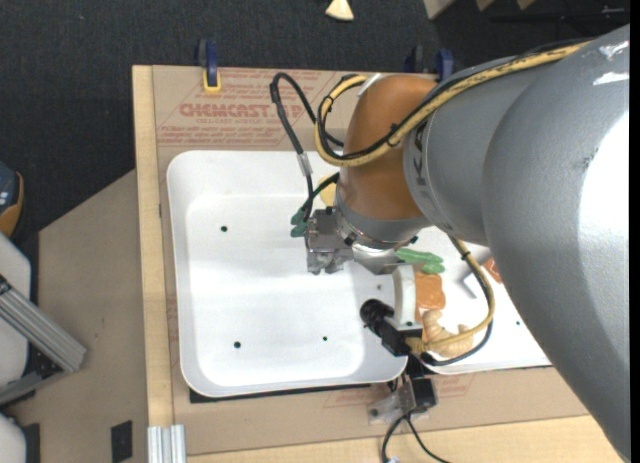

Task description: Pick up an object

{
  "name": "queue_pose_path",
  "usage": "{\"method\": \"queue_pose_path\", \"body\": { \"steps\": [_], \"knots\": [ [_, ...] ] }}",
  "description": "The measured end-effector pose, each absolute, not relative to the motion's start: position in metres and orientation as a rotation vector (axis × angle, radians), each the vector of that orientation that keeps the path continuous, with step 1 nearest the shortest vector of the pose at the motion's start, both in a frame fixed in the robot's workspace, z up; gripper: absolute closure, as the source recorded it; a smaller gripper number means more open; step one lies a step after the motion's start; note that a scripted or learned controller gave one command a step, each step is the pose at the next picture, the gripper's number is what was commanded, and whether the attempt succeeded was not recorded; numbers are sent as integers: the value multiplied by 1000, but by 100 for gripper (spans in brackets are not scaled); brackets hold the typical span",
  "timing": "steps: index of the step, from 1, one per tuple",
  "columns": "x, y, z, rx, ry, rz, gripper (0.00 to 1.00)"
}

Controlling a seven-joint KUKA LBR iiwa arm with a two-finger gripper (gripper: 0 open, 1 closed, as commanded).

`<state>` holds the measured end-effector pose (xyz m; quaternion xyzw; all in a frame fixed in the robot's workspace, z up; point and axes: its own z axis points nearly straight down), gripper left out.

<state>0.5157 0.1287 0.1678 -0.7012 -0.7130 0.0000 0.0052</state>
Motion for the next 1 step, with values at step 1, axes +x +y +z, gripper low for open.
{"method": "queue_pose_path", "body": {
  "steps": [1],
  "knots": [
    [503, 167, 167, -2213, -2224, 3, 100]
  ]
}}
